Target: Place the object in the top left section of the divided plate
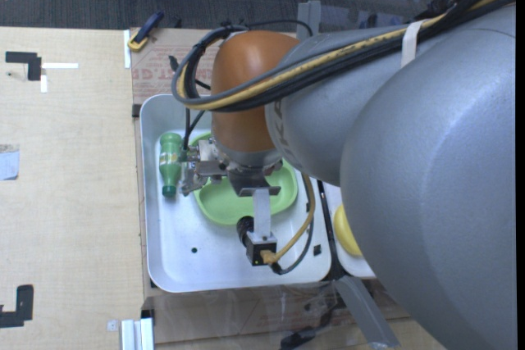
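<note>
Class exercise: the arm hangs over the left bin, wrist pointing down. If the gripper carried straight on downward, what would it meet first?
Probably the green divided plate, which lies directly beneath the gripper in the white bin. The green bottle lies just beside it at the plate's edge; from this slanted view, depth is uncertain.
</note>
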Motion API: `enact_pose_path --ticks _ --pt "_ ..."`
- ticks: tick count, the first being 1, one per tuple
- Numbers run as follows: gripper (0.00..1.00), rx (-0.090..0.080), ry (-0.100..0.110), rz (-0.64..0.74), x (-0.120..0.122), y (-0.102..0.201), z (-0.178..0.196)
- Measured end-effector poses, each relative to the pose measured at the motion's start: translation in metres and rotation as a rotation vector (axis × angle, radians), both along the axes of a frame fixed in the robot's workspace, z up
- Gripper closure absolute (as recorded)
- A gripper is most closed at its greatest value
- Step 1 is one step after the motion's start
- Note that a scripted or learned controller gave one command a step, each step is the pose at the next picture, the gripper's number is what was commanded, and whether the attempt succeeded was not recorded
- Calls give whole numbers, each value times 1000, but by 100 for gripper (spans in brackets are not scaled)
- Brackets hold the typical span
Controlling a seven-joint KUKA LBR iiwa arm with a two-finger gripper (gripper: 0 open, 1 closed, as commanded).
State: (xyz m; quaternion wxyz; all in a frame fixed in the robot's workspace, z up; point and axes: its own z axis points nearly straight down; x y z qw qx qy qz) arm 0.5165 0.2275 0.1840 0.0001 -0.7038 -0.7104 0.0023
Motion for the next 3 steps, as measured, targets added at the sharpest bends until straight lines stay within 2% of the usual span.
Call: enact_pose_path --ticks 1,2,3 --pt "0 11 -14 -574 -11 -4 -75" --pt "0 -4 -3 -942 -2 0 -15" --pt "0 -5 -3 -1330 -39 -8 -94"
